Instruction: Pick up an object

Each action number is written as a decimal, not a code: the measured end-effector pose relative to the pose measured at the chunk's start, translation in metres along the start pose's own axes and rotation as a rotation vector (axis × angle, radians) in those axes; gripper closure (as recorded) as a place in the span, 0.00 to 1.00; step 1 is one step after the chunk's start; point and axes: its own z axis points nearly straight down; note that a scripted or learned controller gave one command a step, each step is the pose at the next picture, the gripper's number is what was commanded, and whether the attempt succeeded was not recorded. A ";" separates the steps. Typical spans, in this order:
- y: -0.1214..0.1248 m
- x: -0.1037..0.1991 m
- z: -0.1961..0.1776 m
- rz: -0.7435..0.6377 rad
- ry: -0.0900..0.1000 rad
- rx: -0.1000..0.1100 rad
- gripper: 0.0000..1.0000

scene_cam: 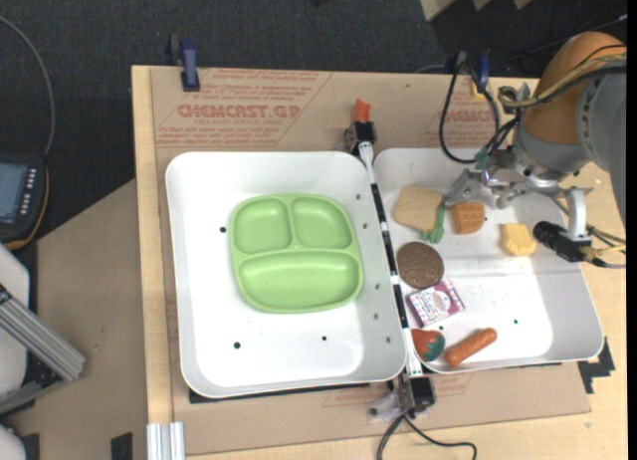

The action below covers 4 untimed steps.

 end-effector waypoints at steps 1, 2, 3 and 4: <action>-0.029 -0.008 0.000 0.004 0.003 0.009 0.00; -0.027 -0.008 -0.011 0.002 0.001 0.004 1.00; 0.007 0.018 0.001 0.000 0.002 0.006 1.00; -0.003 0.097 -0.108 -0.006 0.004 -0.006 1.00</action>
